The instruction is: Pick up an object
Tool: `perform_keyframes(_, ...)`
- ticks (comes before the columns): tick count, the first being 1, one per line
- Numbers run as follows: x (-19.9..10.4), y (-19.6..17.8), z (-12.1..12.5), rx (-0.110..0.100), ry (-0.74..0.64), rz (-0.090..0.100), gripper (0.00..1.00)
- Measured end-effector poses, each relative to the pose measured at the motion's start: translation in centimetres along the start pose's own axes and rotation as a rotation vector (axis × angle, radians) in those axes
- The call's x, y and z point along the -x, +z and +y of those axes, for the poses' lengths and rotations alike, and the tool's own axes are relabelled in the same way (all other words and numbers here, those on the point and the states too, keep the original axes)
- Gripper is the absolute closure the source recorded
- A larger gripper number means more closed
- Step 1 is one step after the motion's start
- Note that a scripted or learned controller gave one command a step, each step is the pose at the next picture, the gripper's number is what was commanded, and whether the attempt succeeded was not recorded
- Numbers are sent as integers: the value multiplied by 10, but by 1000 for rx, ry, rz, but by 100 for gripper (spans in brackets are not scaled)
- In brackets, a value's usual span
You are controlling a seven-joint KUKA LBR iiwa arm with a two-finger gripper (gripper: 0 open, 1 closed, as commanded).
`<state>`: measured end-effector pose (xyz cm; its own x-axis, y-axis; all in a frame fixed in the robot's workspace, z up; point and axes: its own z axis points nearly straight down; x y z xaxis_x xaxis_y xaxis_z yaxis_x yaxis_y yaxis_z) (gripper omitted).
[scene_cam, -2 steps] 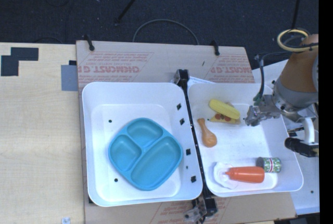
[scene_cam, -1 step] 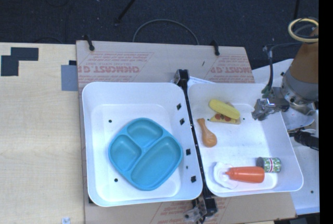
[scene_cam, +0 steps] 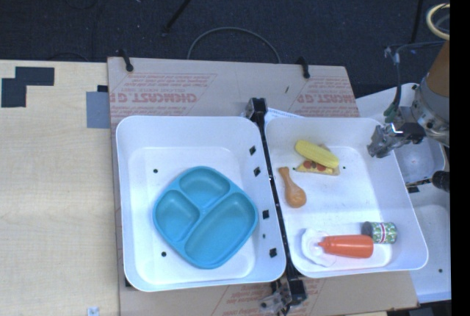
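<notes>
Yellow corn (scene_cam: 317,154) lies nearest the gripper (scene_cam: 383,139), just inside the right bin (scene_cam: 411,234); jaw state unclear, so descend squarely over it.

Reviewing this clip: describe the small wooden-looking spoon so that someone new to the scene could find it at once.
Start at the right-hand white bin of the two. Along its left side, close to the black divider between the bins, lies the brown spoon, its round bowl towards the camera. It is the only plain tan item there: the yellow corn sits above it and the orange bottle below.
</notes>
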<state>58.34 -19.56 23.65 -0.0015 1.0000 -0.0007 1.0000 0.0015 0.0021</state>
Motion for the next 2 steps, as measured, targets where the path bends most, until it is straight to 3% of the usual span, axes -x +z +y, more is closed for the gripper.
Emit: perform_keyframes(2,-112,-4,11,-5,-3,3,100)
